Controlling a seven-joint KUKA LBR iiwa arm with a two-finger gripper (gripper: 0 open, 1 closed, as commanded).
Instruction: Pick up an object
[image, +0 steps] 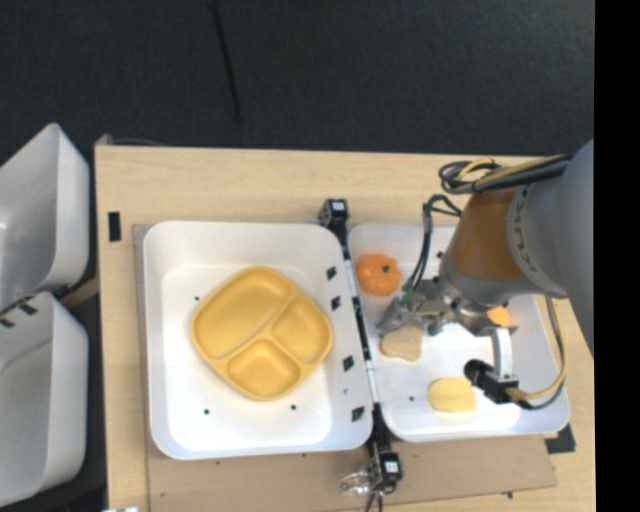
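In the right bin (520, 425) lie an orange round fruit (377, 273), a flat beige piece (402, 346) and a pale yellow oval object (452, 396). My gripper (408, 312) hangs low over the bin's left half, just above the beige piece and to the lower right of the orange fruit. A small orange item (499, 317) peeks out from behind the wrist. The arm hides part of the bin's right side.
The left bin (170, 410) holds a yellow divided plate (262, 332) in its middle. A ridge with black clips (352, 330) separates the two bins. Cables (465, 175) loop above the arm at the bin's far edge.
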